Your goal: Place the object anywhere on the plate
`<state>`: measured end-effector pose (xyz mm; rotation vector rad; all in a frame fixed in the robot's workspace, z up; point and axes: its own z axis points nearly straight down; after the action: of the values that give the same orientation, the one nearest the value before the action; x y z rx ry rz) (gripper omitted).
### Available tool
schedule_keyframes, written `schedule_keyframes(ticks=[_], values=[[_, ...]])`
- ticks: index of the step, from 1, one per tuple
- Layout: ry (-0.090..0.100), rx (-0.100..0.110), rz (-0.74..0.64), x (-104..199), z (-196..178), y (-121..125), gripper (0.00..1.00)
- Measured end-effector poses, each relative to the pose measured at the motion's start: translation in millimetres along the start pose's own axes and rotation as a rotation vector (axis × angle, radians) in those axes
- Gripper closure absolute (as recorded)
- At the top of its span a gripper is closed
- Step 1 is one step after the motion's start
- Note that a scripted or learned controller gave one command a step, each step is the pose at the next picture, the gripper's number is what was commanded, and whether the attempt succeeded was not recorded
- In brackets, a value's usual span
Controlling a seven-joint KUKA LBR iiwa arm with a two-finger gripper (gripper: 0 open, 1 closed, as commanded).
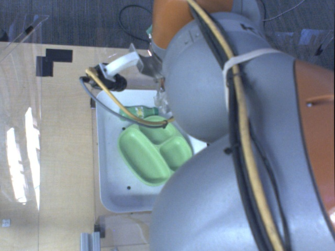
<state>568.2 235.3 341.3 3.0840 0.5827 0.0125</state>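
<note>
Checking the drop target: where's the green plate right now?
The green divided plate lies in the white bin at the camera view's centre-left, its right side tucked under the grey arm, a yellow cable looping above it.

A pale wood-grain surface (57, 140) is seen at nine o'clock, marked with black tape (51, 60) at ten o'clock. Bright light reflections (18, 161) are cast across it. Dark grey carpeted floor (73, 12) is seen toward twelve o'clock.

Pretty clearly a robotics lab. There's a big grey and orange robot arm (246, 129) with cables (112, 95) strapped along it, reaching over a pale wood bench (52, 140). A white bin (112, 192) sits on it (green divided plate (154, 153) inside), with black tape marks (51, 60) at the far left corner.
</note>
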Motion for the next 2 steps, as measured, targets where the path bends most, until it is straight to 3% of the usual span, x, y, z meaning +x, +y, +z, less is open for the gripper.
schedule_keyframes(ticks=[1,2], values=[[-0.011,0.002,0.168,-30,188,-11,1.0],[0.011,0.002,0.099,-72,249,-28,1.0]])
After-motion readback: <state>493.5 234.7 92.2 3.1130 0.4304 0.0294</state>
